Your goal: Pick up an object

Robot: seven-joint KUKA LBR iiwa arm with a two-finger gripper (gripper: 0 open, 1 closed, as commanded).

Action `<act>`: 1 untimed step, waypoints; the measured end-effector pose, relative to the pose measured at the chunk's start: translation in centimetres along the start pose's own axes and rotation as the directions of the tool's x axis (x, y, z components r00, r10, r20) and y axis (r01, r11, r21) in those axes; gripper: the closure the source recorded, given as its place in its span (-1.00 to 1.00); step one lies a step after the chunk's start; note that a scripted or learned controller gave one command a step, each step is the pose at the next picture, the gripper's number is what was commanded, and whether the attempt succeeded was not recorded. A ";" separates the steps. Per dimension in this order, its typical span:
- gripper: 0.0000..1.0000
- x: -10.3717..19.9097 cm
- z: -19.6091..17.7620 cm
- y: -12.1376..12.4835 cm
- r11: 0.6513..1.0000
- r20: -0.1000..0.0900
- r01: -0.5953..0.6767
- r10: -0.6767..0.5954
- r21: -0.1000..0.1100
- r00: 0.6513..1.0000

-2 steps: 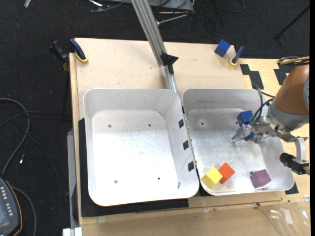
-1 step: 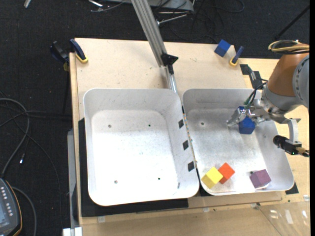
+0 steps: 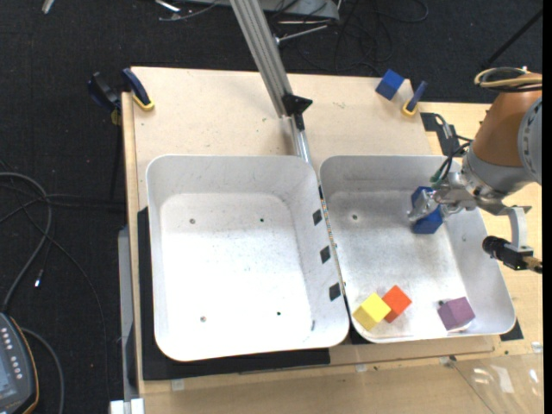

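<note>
Yellow block [image 3: 372,311], orange block [image 3: 398,300] and purple block [image 3: 455,313] lie at the right bin's [image 3: 362,184] near edge, well below the fingers. Gripper [image 3: 427,211] pinches a blue block [image 3: 427,222]. Wooden bench [image 3: 216,110] stands on dark floor [image 3: 52,102].

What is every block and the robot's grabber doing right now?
gripper: low in the right bin, around a blue block.
blue block: between the gripper's fingers.
yellow block: lying in the right bin, touching the orange block.
orange block: lying beside the yellow one.
purple block: lying alone near the bin's front corner.
</note>
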State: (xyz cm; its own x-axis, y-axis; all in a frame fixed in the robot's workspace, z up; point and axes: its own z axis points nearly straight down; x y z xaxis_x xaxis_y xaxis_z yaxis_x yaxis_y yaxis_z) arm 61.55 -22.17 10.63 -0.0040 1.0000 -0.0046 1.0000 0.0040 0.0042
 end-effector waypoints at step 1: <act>1.00 7.3 -2.9 -2.5 1.000 -0.007 0.004 -0.004 0.003 1.000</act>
State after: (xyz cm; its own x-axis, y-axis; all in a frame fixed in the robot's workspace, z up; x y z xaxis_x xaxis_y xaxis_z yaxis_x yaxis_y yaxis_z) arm 58.99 -14.87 13.48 -0.0077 1.0000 0.0024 1.0000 0.0077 0.0012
